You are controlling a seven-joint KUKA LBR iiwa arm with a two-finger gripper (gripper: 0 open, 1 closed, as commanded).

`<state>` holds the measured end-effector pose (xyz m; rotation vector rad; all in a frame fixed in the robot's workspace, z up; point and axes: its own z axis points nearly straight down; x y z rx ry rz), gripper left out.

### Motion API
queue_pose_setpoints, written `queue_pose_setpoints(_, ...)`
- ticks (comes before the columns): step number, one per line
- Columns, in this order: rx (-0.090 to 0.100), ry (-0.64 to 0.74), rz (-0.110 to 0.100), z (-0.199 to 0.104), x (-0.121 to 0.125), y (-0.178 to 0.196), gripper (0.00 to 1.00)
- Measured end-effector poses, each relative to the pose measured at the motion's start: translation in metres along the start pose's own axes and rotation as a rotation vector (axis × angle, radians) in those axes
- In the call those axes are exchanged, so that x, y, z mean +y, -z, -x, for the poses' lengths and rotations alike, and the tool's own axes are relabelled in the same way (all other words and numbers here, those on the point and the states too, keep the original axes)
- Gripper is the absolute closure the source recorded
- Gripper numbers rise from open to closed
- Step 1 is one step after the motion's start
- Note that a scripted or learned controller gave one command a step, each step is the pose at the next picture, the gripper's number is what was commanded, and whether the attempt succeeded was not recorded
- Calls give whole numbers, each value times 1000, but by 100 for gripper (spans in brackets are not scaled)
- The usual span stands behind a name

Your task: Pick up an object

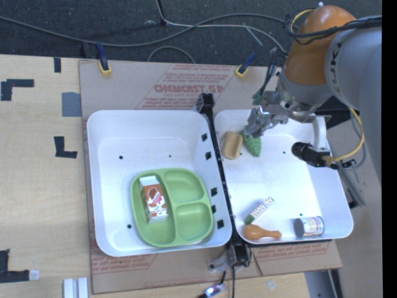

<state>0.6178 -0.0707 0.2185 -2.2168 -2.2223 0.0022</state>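
Green toy (253, 145) just under claw (255, 128)

Below me, dark carpet (93, 11) crossed by cables (155, 5), a pale wooden bench (37, 185), cardboard sheet (180, 85) clamped on top.

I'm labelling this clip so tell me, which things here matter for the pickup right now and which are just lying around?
In play:
gripper, down at the back of the right bin
green object, right under it
tan block, beside that

Lying about:
green tray with a small carton in the left bin
orange object, small can and wrapped bar near the right bin's front
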Motion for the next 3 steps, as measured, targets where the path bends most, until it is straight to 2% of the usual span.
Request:
queue_pose_setpoints(1,0,2,0,-42,-10,1,100)
queue_pose_setpoints(2,-1,2,0,-99,-21,-8,100)
queue_pose_setpoints(3,0,3,1,-145,-23,-1,100)
